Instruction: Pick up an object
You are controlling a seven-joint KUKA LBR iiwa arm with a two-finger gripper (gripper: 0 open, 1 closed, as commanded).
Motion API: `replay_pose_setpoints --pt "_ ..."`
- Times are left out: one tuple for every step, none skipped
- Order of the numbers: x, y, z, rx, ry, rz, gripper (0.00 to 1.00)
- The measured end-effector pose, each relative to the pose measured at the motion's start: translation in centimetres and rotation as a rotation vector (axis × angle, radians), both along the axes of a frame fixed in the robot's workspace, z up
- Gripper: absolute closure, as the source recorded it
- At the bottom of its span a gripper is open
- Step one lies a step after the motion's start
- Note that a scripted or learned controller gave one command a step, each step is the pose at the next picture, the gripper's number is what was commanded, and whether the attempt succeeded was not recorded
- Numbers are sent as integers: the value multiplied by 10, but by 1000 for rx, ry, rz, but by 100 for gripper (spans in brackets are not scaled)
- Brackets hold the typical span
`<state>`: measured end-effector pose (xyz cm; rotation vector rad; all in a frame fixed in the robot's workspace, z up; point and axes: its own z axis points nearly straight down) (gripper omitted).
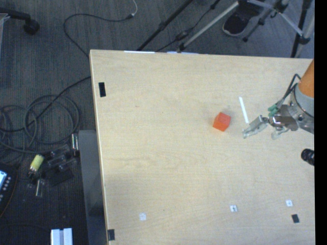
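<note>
Here the table (pixel 168 177) is a broad slab of pale, faintly grained wood with squared edges, set on a dark carpeted floor (pixel 46 50). On it sits a small orange-red cube (pixel 222 122), matte, with soft corners, resting flat a little right of the table's middle. Just to its right and slightly higher lies a thin white stick (pixel 243 110), straight and narrow, angled a little off upright; it is close to the cube but apart from it.

The pincer (pixel 260 128) comes in from the right on a grey metal wrist, with the orange band (pixel 307 81) showing at the frame's edge above it. Its two slim, pale metal fingers (pixel 253 128) stand spread apart with nothing between them, the nearer tip beside the lower end of the stick and a short way right of the cube.

A few small dark and pale markers (pixel 101 89) dot the wood near the left edge and the lower right corner. Wide bare wood lies to the left of the cube and below it. Off the left edge, looped black cables (pixel 46 116) and small dark hardware lie on the carpet.
</note>
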<state>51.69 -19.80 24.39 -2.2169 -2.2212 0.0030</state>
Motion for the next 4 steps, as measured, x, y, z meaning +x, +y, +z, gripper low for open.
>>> replay_pose_setpoints --pt "56 -15 -107 -1 1 3 0" --pt "94 19 -162 0 0 -34 0" --pt "96 34 -125 -2 0 -151 0" --pt "115 43 -162 -5 -1 -99 0"
